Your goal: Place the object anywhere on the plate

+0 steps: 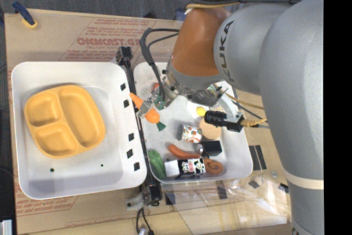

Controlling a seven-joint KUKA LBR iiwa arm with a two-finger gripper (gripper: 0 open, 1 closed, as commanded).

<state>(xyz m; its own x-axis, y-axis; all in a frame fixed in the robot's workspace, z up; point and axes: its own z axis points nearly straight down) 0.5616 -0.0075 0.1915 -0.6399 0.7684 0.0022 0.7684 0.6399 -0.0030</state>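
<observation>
A yellow divided plate (63, 119) lies in the left bin (33, 179). My gripper (148, 109) hangs over the left side of the right bin (245, 165), close to the wall between the bins. A toy carrot (153, 116) with a green top sits slanted between its fingers, and the carrot's orange tip reaches over the dividing rim. The gripper looks shut on the carrot. The arm's orange band and grey body hide the upper part of the right bin.
The right bin holds several toys: a small red-and-white can (190, 133), a beige disc (210, 131), a black block (212, 147), a red sausage (181, 150), a green vegetable (157, 162), a black-and-white carton (188, 167) and a brown ring (215, 166).
</observation>
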